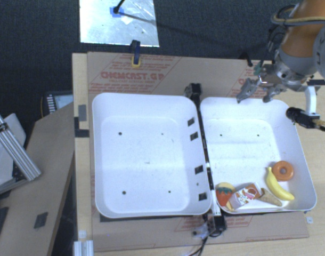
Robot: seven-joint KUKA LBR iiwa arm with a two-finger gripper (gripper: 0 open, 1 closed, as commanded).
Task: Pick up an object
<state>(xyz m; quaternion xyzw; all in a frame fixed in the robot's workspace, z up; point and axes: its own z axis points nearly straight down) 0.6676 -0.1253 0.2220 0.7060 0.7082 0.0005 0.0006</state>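
You can read red lettering, roughly "CHEMCAST GP", printed on the brown cardboard sheet (152, 71) under the bins, just behind the left bin (144, 153). Fainter red print repeats elsewhere on that sheet, but you cannot make it out.

I see the arm (306, 20) coming in from the upper right, with the gripper (258, 94) hanging over the far edge of the right bin (242, 143), its two fingers spread apart with nothing between them. The objects sit well away from it, bunched in that bin's near right corner: a banana (277, 185) lying along the right side, a donut (283, 170) touching its upper end, a cone (269, 198) just beside its lower end, a packet (244, 196) next to that, and an orange-red fruit (225, 194) by the divider. The left bin (144, 153) lies alongside, on brown cardboard (152, 73).
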